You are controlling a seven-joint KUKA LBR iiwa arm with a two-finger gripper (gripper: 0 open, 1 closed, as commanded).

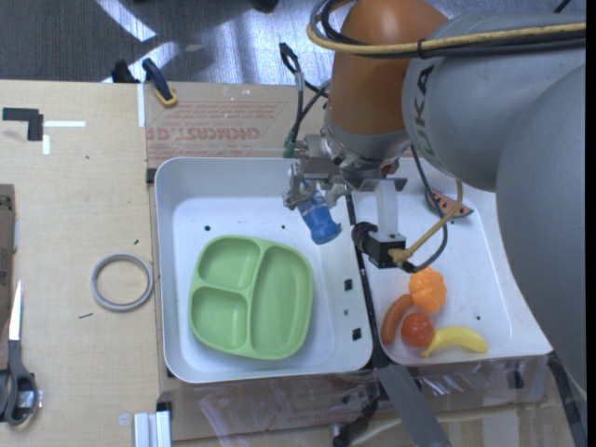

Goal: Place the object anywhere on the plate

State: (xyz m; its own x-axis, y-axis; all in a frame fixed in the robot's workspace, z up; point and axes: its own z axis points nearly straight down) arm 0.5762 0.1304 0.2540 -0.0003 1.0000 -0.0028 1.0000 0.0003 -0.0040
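Right now the gripper [315, 203] is hanging over the far part of the left bin [177, 250], and its jaws are clenching a small blue object [321, 222] that is sticking out below and slightly nearer the camera than the fingertips. That blue object is tilting, with its lower end pointing toward the bin's right wall, and I cannot tell whether it is touching the bin floor or hanging just above it. Below and to the left of the jaws, the green plate [251, 296] is lying flat in the same bin, its three compartments facing up; the blue object is sitting beyond the plate's far right corner, near it but apart from it. To the right of the jaws, past the divider between the bins, the right bin [484, 250] is holding an orange fruit [427, 290], a red tomato [416, 328] and a yellow banana [456, 342], all clustering near its front. Well to the left of the jaws, outside the bins, a ring of tape [122, 280] is lying on the wooden bench [74, 212].
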